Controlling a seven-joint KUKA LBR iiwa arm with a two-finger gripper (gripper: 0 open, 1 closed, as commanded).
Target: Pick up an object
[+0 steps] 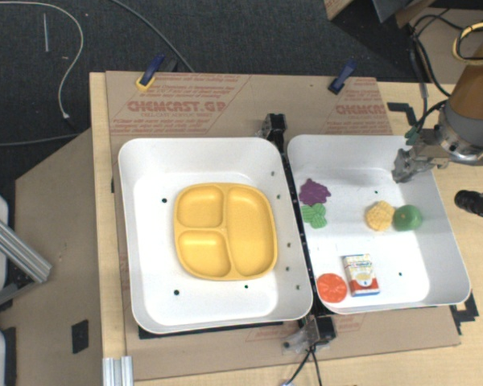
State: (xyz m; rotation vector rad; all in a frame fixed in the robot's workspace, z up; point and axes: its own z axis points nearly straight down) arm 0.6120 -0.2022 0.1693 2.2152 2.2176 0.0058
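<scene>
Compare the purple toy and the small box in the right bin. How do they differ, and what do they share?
Colour: the purple toy is one solid purple, while the small box is mostly white with red and blue print.
Shape: the toy has a lumpy, uneven outline; the box is a straight-edged rectangle.
Place: the toy lies near the bin's left wall, farther back; the box lies near the front edge.
Both rest loose in the right bin.

Left bin [137, 215] holds a yellow three-compartment plate [225, 231]. In right bin [443, 264], landmark green ball [407, 217]: yellow corn piece [379, 215] touching its left, purple grapes [314, 190] and green leafy piece [313, 215] further left, small carton [360, 274] and red disc [332, 287] below-left, gripper [406, 167] above it.
</scene>
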